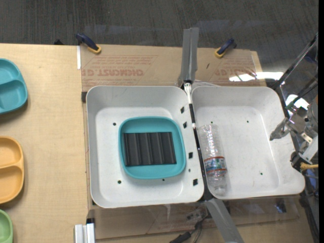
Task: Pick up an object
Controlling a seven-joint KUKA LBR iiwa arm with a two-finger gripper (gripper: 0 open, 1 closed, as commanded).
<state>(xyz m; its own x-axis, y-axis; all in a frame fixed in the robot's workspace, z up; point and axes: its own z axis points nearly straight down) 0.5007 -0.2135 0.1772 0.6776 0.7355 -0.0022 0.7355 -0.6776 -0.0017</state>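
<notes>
A clear plastic water bottle (213, 157) lies along the left wall of the right bin (263, 184), its cap end toward the back. In the left bin (101, 135) rests a teal tray (151, 148) with a dark ribbed insert. My gripper (298, 135) hangs at the right edge of the view, over the right rim of the right bin. It is well to the right of the bottle and apart from it. Much of it is cut off by the frame.
A brown cardboard sheet (131, 67) lies under the bins, held by two clamps (88, 42) at the back. On the wooden bench at the far left sit a teal plate (10, 92), an orange plate (9, 170) and a green one (4, 227).
</notes>
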